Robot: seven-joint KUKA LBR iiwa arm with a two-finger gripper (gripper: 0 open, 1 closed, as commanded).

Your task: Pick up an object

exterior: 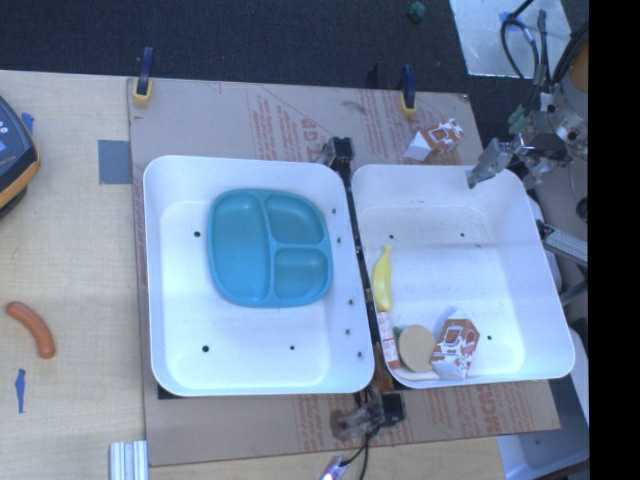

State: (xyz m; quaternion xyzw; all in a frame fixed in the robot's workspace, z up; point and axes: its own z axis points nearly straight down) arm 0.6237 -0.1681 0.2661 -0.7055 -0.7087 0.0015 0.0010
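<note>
We saw the gripper (487, 165) at the far right corner of the right bin (520, 268), hanging over the rim, with the rest of the arm running off to the right. We could not tell whether it was released or clenched; nothing showed in its grasp.

The things to pick from lay at the opposite end of that bin. A banana (382, 278) rested against the bin's left wall, its long axis running near to far, roughly along the wall. Nearer the camera, at the front left corner, sat a round tan disc (416, 347) and, just beside it on the right, a red-and-white packet (457, 346), the two touching or nearly so.

So the relation that mattered was this: every candidate lay forward and to the left of the gripper, diagonally across the bin floor, well apart from it. We judged the banana the nearest. The left bin (180, 268) held a blue tray (270, 247), farther off.
</note>
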